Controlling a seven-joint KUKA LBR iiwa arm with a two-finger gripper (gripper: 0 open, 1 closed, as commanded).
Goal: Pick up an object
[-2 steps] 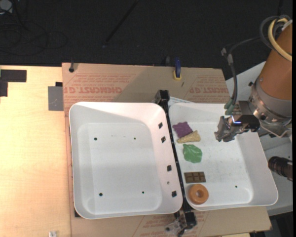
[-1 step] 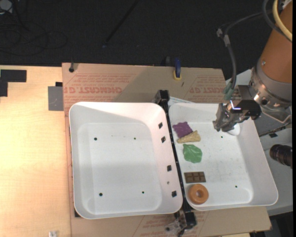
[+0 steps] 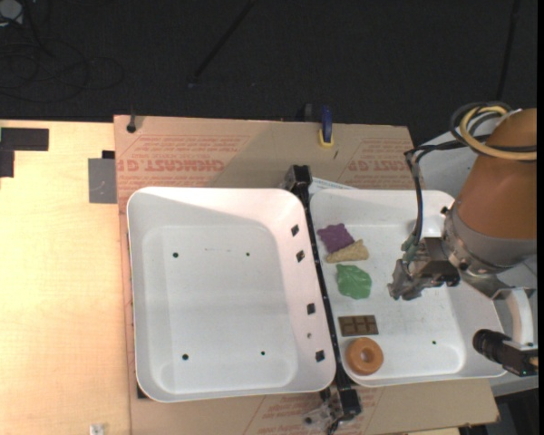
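Observation:
The right bin [image 3: 435, 352] holds several small objects along its left side: a purple piece [image 3: 335, 236], a tan wedge [image 3: 347, 254], a green lump [image 3: 354, 282], a brown chocolate bar [image 3: 357, 325] and an orange ring [image 3: 364, 356]. My gripper [image 3: 404, 286] hangs low over the middle of this bin, a little right of the green lump and apart from it. Nothing shows between its fingers.
The left bin [image 3: 154, 234] lies beside the right one, split from it by a black clip rail [image 3: 308, 270]. Both rest on cardboard [image 3: 218, 152] over a wooden bench [image 3: 45, 288]. The arm's orange and grey body [image 3: 499, 198] covers the right bin's right part.

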